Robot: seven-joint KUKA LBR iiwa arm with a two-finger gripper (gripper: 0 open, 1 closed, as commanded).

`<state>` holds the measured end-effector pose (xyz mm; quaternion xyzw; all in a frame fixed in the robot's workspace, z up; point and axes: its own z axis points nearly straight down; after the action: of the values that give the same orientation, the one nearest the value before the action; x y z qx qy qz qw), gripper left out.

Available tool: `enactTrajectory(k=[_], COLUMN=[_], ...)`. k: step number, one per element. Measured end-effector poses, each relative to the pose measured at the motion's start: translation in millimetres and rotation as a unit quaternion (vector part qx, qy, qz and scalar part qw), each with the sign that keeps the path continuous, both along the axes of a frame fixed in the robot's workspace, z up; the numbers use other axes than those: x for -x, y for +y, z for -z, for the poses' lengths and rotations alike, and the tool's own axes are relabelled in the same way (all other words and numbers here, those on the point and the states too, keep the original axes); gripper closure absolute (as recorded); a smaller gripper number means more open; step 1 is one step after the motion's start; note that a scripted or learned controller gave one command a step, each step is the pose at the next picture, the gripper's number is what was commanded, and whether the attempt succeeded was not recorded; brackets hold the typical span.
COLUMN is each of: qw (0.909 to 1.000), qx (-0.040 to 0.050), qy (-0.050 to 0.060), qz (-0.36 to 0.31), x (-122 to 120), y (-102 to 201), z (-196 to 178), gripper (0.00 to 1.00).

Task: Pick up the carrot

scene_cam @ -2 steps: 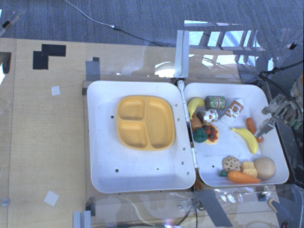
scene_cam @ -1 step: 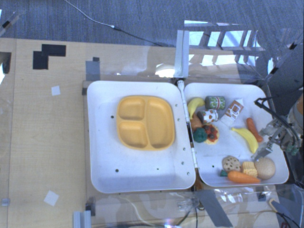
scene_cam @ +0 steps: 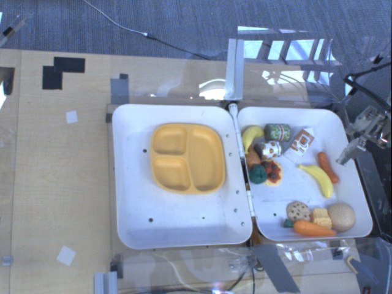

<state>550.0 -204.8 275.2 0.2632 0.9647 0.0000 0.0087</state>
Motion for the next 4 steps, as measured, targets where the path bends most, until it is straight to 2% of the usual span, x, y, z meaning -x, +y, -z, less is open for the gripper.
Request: enactTrajectory(k=[1,2,3,4], qw=[0.9920,0.9983,0.9973,0.9911], qx=[-0.0034,-0.0011,-0.0039,-0.0040], qy=[0.008,-0.001,0.007,0.004], qz=[0.126,0.058,0.073,0.133], x=[63,-18,47,60], y=[-1,8,72,114], z=[139,15,56,180], gripper=[0.00,0.00,0.00,0.00])
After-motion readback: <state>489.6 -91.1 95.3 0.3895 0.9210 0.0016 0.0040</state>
